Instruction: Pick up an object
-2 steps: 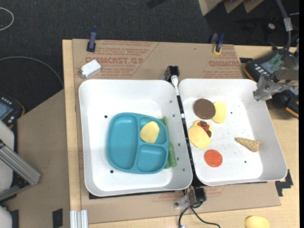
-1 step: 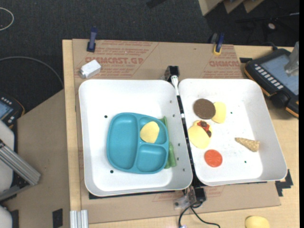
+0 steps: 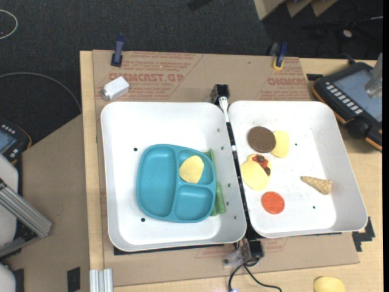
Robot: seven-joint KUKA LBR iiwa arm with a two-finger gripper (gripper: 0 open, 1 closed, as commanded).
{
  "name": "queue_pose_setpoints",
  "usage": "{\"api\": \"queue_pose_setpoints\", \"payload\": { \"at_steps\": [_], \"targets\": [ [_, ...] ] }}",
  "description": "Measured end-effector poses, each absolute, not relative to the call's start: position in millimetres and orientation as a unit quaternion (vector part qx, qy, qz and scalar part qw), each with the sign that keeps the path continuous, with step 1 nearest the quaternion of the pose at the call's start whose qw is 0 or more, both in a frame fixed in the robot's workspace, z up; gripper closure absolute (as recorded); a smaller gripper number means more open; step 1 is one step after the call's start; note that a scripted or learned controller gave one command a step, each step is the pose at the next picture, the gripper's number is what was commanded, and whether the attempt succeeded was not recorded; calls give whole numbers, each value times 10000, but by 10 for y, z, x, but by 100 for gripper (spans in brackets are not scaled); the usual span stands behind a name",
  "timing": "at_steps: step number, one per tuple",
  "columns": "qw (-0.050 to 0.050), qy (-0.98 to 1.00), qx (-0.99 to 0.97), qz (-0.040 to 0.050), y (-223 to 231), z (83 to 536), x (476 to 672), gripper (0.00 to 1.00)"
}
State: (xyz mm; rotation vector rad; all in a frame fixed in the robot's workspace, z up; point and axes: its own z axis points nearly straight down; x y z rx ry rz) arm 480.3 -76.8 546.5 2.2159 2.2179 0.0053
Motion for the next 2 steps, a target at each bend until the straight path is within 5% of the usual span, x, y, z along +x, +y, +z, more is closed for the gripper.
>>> {"api": "queue_pose_setpoints", "payload": {
  "at_steps": [2],
  "targets": [
    [74, 7075, 7066, 38, -766, 5677, 4818, 100]
  ]
}}
